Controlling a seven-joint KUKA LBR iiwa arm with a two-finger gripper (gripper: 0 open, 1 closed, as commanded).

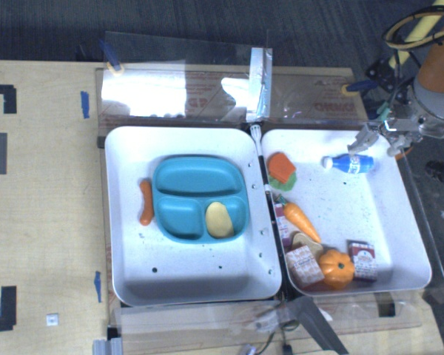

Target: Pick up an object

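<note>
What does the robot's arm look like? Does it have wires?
The arm is grey with an orange band above the wrist. Yellow and black cables loop over its top. At the end is a small metal gripper.

Bright, even overhead light falls on the bench, washing the two white bins [126,272] nearly flat. Strong glare burns out the clear plastic sheet [170,91] behind the left bin's far edge, hiding what lies beneath it. Shadows are short and soft: a faint one rims the blue divided tray [174,213], and a darker one gathers along the right bin's near edge. The frame is slightly soft and grainy throughout, and the dark floor [207,6] at the top shows little detail.
</note>
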